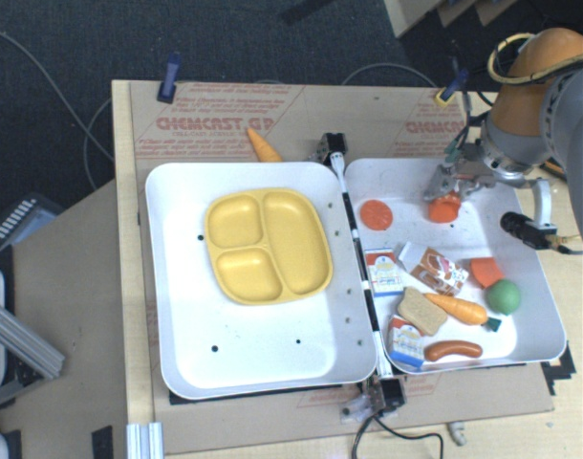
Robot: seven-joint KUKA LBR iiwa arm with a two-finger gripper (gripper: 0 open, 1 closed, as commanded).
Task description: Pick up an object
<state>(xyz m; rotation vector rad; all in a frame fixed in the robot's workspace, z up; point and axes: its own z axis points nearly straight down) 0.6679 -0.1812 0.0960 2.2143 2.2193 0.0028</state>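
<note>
The counter [129,256] carries two shallow white bins side by side, and the arm reaches in from the right over the far corner of the right bin [550,338], its orange band above the wrist. The left bin [177,256], well to the left of the gripper, holds a yellow divided plate [268,245] lying flat near its middle, probably there as a place to set things down. The gripper [446,197] hangs low over the upper part of the right bin, right at a small orange-red block [444,210] that seems to be the piece it is going for; the block sits directly beneath the gripper and looks to touch it, but whether the gripper is open, closed or actually clamped on the block I cannot tell from this angle. Just left of the gripper lies a red disc [376,215]. Nearer the camera than the gripper the rest of the toy food is heaped together: a slice of bread [421,312], a carrot [456,307], a sausage [452,350], a green ball [504,296] and a red cube [485,272]. Being packed close, those would be harder to grip cleanly, which may be why the isolated block was chosen.
</note>
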